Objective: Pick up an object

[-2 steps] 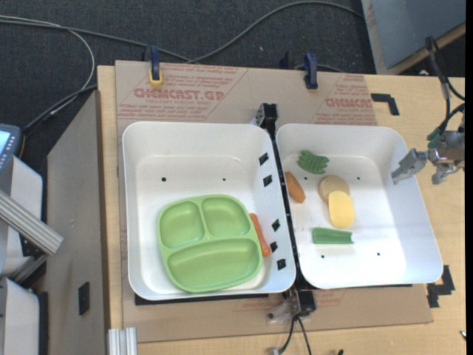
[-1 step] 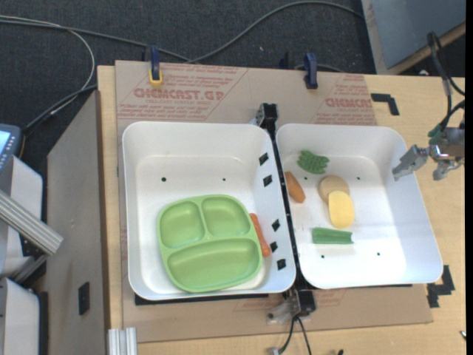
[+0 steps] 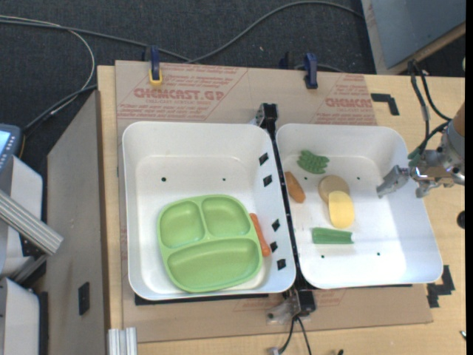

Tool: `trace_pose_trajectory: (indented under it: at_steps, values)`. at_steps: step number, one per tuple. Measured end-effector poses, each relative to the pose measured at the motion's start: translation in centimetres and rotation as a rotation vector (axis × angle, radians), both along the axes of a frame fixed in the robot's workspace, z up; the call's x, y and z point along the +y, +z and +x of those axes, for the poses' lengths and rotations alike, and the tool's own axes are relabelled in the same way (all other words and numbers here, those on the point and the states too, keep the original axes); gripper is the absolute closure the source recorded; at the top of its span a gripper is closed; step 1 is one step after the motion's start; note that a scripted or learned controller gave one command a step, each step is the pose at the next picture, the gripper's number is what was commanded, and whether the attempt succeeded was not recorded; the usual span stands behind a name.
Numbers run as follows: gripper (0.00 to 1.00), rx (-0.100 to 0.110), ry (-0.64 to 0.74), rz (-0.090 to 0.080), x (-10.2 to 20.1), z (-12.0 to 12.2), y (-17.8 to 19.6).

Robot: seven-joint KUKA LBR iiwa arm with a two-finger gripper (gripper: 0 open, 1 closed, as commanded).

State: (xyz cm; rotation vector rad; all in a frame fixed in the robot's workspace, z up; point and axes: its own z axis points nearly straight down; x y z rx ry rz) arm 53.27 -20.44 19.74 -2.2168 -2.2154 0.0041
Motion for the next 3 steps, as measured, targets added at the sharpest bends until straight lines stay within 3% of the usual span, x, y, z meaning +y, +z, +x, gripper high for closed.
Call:
trace_pose_trajectory:
  at_steps: [2,3]
  values:
    - [0.0,-0.002,0.001,0.0,-0.5,0.5,-11.1]
    - [1.0,-0.008,0.001,-0.002,-0.6,0.7,-9.6]
